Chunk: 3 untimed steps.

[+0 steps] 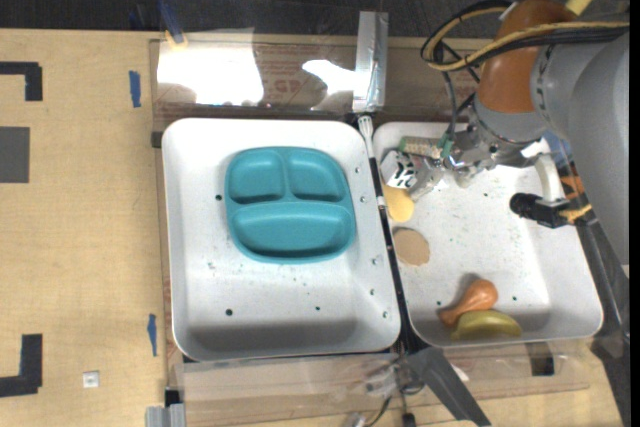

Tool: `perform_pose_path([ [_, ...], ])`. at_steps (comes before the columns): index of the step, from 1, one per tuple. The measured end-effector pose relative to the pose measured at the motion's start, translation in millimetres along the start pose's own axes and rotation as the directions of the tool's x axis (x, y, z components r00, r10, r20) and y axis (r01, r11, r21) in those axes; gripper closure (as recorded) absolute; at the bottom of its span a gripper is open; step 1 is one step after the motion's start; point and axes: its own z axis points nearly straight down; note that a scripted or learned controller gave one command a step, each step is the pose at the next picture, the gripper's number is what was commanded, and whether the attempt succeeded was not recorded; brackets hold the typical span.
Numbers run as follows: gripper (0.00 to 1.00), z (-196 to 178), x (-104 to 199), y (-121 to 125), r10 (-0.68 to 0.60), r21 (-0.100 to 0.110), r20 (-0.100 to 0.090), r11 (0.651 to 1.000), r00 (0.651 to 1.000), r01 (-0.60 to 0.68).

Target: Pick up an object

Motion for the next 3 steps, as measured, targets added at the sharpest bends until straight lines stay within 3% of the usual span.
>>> perform_pose_path([
  [1, 0.00, -99.2, 30.8, -6.2, 0.338, -0.068, -0.008, 0.939, 0.941, -0.337],
  [2, 0.00, -27.4, -5.5, -13.0, 0.335, -0.098, -0.006, 0.937, 0.942, -0.334],
  [3, 0.00, -21.5, -47.2, 11.2, 0.122, -0.073, 0.001, 0.990, 0.993, -0.121],
])
